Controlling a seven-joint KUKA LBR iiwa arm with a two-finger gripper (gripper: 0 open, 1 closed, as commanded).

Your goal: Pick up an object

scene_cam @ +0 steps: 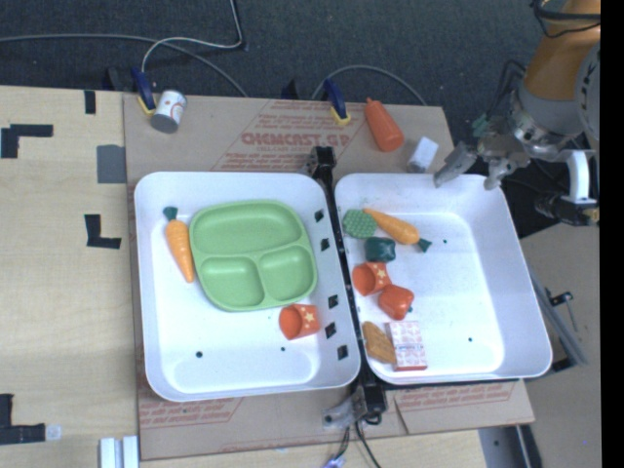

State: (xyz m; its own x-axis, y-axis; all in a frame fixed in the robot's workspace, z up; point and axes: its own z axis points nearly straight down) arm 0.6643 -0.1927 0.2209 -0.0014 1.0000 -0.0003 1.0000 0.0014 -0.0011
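Pink-white box (pixel 408 345), right bin (pixel 507 261) front edge, beside brown biscuit (pixel 376 342): likely light, rigid; grasp across narrow sides. Red pieces (pixel 383 291), carrot (pixel 392 225) behind. Gripper (pixel 472 165) over bin's far rim, jaws spread, holding nothing.

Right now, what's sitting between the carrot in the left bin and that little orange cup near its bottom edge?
In the camera view, the green divided plate lies between the carrot and the orange cup, taking up most of that stretch.
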